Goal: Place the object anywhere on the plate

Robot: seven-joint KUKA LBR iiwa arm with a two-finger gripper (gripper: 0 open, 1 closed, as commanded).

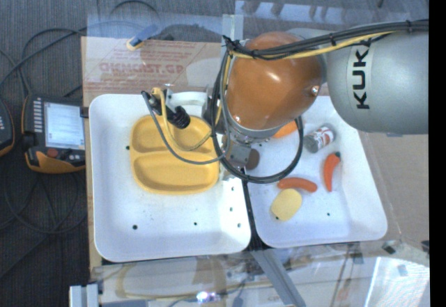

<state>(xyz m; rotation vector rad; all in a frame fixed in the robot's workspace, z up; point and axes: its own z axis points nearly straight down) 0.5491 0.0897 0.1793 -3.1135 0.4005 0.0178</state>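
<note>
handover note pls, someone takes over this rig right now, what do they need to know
Gripper: hidden under the arm's orange wrist band, state unreadable.
Yellow divided plastic plate: in the left white bin, nothing resting on it apart from dangling cables.
Right white bin: yellow potato-shaped toy, two orange carrot-like toys, small red-and-white can.
Done: nothing placed on the plate.
Left: pick one object, set it on the plate.
</note>
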